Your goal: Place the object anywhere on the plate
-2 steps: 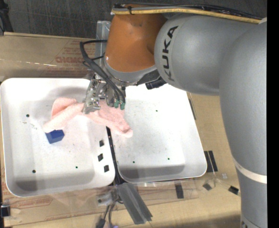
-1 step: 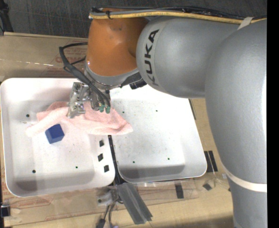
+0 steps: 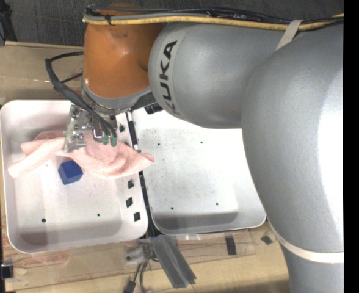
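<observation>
A pink cloth (image 3: 115,157) lies crumpled across the upper part of the left bin (image 3: 21,224), and one end drapes over the divider towards the right bin. A small blue block (image 3: 70,171) rests on the bin floor just below the cloth. My gripper (image 3: 91,134) hangs under the orange wrist band, low over the middle of the cloth and up and to the right of the blue block. The gripper body hides the part of the cloth beneath it.
The right bin (image 3: 192,182) lies beside the left one, with its far side covered by the large grey arm (image 3: 259,72). Black cables (image 3: 60,81) loop behind the wrist near the left bin's far wall.
</observation>
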Tool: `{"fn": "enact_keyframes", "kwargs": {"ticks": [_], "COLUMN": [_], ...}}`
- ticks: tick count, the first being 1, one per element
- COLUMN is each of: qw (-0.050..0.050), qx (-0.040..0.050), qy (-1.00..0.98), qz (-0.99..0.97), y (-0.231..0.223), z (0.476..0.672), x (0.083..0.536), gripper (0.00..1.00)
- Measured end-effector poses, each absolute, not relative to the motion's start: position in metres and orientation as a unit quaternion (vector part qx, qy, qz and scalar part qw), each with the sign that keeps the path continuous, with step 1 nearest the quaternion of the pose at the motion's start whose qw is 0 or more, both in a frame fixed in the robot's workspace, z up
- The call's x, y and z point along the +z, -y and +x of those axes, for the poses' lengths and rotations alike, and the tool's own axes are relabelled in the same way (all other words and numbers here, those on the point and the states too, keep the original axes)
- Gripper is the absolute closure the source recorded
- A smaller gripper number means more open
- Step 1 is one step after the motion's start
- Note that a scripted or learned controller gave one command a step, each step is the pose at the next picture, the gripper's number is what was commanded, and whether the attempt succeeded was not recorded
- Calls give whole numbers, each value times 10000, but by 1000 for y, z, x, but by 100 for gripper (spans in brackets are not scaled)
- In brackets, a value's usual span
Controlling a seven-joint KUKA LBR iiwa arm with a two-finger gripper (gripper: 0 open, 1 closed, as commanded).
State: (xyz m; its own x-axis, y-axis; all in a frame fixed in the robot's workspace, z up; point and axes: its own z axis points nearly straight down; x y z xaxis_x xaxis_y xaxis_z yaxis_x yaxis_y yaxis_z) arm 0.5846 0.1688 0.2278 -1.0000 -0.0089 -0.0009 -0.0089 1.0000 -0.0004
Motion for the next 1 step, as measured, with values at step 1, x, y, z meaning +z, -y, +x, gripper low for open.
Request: {"fn": "enact_keyframes", "kwargs": {"ticks": [1], "qw": [5], "qx": [-2], "qy": [-10000], "qz": [-43], "y": [-169], "z": [585], "x": [228], "gripper": [0]}}
